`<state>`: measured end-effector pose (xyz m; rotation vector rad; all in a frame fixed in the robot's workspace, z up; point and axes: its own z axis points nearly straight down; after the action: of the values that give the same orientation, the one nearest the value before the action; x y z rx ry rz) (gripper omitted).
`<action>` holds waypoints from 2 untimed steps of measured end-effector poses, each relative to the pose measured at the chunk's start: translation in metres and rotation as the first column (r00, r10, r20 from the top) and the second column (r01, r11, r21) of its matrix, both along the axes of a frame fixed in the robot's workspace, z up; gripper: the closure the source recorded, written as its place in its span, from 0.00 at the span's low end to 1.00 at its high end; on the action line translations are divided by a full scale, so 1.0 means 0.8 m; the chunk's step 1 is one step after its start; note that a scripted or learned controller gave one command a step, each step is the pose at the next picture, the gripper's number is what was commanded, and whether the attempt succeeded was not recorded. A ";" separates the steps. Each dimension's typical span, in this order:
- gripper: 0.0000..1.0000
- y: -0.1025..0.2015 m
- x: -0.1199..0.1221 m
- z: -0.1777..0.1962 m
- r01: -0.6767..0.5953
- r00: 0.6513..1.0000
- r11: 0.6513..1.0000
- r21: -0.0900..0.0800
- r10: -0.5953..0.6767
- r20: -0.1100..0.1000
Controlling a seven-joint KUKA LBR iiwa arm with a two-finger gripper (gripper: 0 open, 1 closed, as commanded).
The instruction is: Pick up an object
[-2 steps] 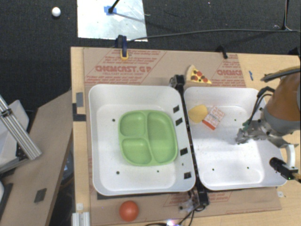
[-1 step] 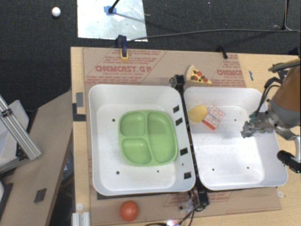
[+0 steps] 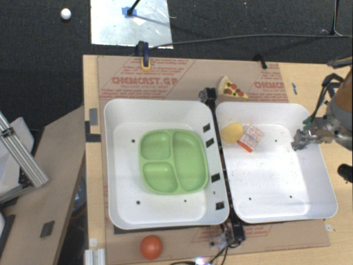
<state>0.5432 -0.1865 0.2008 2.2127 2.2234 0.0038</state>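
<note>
Dark carpet lies behind a brown cardboard-covered surface (image 3: pixel 182 76) that bears two white bins side by side. At the right bin's (image 3: pixel 287 203) outer rim sits the tool (image 3: pixel 300 141); whether it stands wide or narrow cannot be told at this size, and nothing shows in it.

Across the right bin from the tool, near the far corner, lie the likeliest targets: a yellow lemon-like toy (image 3: pixel 232 131) and, touching it on the tool's side, a small white and orange packet (image 3: pixel 250 137).

The lemon looks light, rigid and smooth, probably plastic, so it may roll or squirt out unless pinched across its middle. Its long axis seems to run roughly along the line toward the tool, though it is nearly round.

The packet looks light, flat and thin, hard to lift off the floor; its long axis slants, orange end nearer the viewer.

Beyond them, the other bin holds a green divided plate (image 3: pixel 173 161).
</note>
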 end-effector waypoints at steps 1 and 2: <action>1.00 0.000 0.002 0.041 0.000 1.000 1.000 0.000 0.000 0.000; 1.00 0.063 -0.003 0.043 -0.004 1.000 1.000 0.002 0.004 -0.003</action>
<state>0.5407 -0.1363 0.2348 2.2111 2.2302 0.0028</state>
